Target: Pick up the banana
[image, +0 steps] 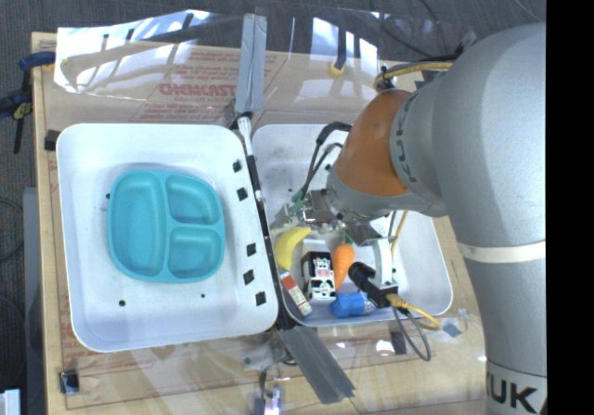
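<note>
A yellow banana (291, 245) lies in the right bin (427, 260), close to that bin's left wall. The grey arm with its orange band (371, 155) reaches down over the bin just right of and above the banana. My gripper (320, 218) sits at the end of the wrist, almost over the banana's upper end, and most of it is covered by the arm. I cannot make out whether anything is between its fingers.
Beside the banana in the right bin lie an orange carrot-like piece (342, 263), a black-and-white box (321, 276), a blue item (349, 304) and a marker (293, 294). The left bin (88, 311) holds a turquoise divided plate (167, 224). Cables trail at the bin's front right.
</note>
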Motion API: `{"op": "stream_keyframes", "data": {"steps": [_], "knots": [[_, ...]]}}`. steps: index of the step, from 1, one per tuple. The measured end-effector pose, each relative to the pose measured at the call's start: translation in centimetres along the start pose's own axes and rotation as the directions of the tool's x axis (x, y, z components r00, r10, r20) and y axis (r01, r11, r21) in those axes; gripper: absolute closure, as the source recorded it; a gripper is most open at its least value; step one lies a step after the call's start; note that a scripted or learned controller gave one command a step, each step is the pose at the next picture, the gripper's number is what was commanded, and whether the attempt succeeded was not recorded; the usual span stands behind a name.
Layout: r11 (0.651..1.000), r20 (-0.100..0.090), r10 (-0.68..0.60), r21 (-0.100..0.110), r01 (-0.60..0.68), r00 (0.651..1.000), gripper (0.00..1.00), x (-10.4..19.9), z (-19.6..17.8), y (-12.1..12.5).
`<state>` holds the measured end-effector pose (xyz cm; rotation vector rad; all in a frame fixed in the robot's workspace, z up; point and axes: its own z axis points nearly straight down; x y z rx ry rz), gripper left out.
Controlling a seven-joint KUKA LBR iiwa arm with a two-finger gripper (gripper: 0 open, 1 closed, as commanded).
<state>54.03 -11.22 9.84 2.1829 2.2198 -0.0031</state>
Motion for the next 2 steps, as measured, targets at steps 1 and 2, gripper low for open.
{"op": "stream_keyframes", "data": {"steps": [1,2], "knots": [[1.0,-0.009,-0.011,0.006,0.011,1.0,1.0,0.5,-0.7,0.0],[0.959,-0.025,-0.283,0.011,0.283,0.959,1.0,7.0,-9.3,7.1]]}}
